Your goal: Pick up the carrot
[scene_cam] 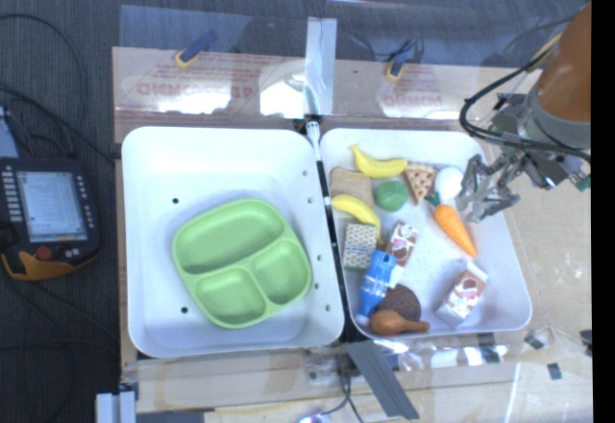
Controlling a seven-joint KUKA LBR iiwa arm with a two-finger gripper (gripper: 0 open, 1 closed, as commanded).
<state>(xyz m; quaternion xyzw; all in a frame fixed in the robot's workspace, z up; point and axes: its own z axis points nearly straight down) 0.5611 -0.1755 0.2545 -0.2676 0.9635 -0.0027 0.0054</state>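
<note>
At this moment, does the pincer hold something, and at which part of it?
Nothing is held. The pincer hangs just above the carrot, near its leafy end, with nothing between its fingers.

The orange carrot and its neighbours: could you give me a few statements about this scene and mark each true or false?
1. The orange tapered carrot lies in the right white bin. True.
2. The light green divided plate sits in the right bin. False: it is in the left white bin.
3. The gripper hovers close to the carrot's leafy end. True.
4. Only one yellow banana is present. False: there are two.
5. The carrot rests on the green plate. False: it lies on the bin floor.
</note>
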